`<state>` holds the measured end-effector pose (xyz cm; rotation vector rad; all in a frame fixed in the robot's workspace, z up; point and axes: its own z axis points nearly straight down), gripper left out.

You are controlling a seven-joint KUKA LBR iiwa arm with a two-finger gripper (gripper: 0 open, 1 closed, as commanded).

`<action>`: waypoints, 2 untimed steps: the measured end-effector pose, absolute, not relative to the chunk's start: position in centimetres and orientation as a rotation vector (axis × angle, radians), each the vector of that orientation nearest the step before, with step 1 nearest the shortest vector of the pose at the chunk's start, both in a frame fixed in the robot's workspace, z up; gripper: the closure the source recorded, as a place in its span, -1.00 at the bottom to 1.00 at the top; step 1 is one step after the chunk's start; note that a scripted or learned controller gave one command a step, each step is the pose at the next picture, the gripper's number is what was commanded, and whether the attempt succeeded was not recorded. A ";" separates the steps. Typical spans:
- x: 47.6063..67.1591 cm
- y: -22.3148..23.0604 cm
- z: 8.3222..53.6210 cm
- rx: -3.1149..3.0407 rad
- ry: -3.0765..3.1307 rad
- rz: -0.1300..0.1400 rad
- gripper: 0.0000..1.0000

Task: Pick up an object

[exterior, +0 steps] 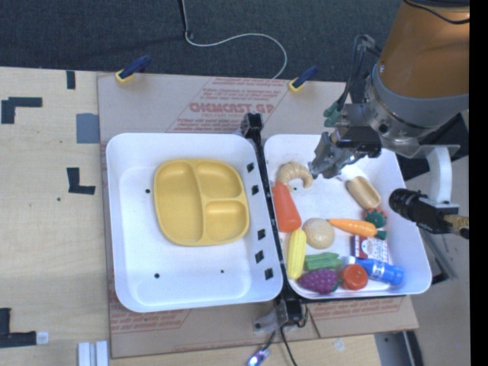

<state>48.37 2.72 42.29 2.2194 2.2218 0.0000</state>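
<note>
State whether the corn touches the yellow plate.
Apart. The camera view shows the corn in the right bin and the yellow plate in the left.

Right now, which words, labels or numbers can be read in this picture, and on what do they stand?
Red print on the cardboard sheet under the bins: blurred and upside down, not readable.
Label on the small red and white carton: too small to read.
Blue bottle: too small to read.

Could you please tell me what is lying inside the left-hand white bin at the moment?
A yellow divided plate lies in the left bin, its three compartments bare. Whatever the plate covers cannot be seen.
</note>
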 end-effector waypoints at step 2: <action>48.4 8.4 47.9 2.211 2.231 0.002 1.00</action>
